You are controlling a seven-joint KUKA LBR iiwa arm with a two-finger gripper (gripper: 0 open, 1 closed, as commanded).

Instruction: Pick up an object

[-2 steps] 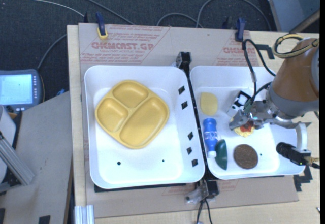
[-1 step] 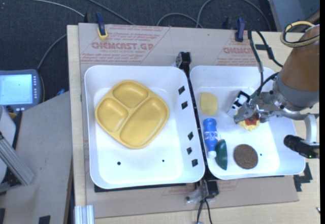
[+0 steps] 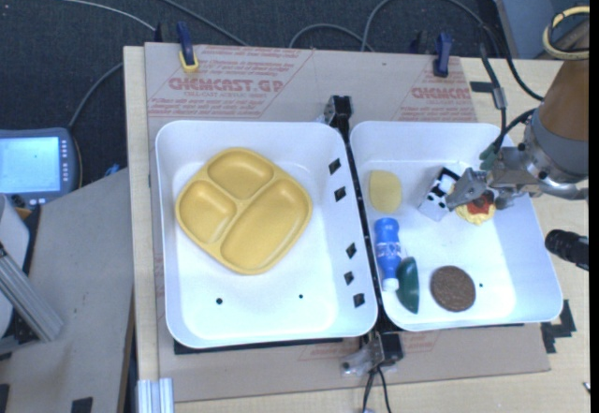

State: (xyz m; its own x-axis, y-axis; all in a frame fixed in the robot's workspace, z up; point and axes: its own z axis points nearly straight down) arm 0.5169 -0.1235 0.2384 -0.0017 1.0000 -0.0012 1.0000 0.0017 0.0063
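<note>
The gripper point(image 3: 465, 195) hangs low over the right bin point(image 3: 524, 303), toward its far right part, and whether it is open or clamped on anything cannot be told from this view. Just beside it on the left, touching or nearly touching its tip, lies a small white block with black markings point(image 3: 438, 193); directly beneath and slightly right of the tip sits a small red and yellow object point(image 3: 479, 210), partly hidden by the metal of the wrist, so contact with it cannot be judged. The other things in this bin lie apart from the gripper: a pale yellow piece point(image 3: 385, 190) near the left wall, a blue bottle point(image 3: 387, 251) below it along the same wall, a dark green item point(image 3: 408, 283) touching the bottle's lower end near the front left corner, and a brown disc point(image 3: 453, 288) near the front edge. The arm point(image 3: 562, 135) comes in over the bin's right edge, its orange band above the grey wrist, the wrist stretched leftward. In the left bin point(image 3: 187, 308) lies a yellow divided plate point(image 3: 244, 210), toward the far left.
</note>
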